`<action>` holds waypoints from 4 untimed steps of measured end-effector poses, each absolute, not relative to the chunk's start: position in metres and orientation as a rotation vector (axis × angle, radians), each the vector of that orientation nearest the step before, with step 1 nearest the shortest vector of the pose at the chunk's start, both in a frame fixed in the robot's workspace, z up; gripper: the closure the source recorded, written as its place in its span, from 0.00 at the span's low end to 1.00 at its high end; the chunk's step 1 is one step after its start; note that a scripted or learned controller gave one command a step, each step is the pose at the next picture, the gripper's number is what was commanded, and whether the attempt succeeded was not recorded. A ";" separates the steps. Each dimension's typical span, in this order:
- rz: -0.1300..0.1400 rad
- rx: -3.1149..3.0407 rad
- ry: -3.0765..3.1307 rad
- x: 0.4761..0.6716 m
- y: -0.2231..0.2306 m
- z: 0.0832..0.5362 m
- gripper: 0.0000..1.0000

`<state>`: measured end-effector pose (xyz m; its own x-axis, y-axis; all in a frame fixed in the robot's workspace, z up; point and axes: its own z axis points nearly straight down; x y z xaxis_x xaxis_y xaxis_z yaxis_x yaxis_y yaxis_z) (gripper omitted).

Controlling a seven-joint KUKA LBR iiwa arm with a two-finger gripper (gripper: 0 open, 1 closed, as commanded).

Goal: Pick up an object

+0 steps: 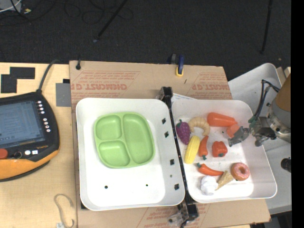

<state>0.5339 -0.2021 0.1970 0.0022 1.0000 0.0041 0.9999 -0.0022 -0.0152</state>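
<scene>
Cardboard [118, 82] under two white bins [90, 184] | dark carpet [142, 23] behind | gripper [247, 134] — state unclear

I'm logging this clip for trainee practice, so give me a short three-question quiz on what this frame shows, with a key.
1. True or false: the green divided plate lies in the left bin.
2. Which toy lies nearest the gripper?
A. the purple grapes
B. the pink donut
C. the large orange carrot
3. Fill in: the yellow corn cob lies in the ___ bin.

Key
1. True; the plate has three compartments.
2. C. The carrot's right end is close to the gripper at the right bin's right side.
3. Right, beside the grapes.
</scene>
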 end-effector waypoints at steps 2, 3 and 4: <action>0.004 -2.213 -2.220 0.544 -0.194 0.149 0.00; 0.004 -2.215 -2.220 0.548 -0.199 0.101 0.00; 0.002 -2.219 -2.219 0.548 -0.197 0.087 0.00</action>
<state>0.5478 -0.1972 0.0866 0.0001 1.0000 0.0018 1.0000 -0.0001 -0.0038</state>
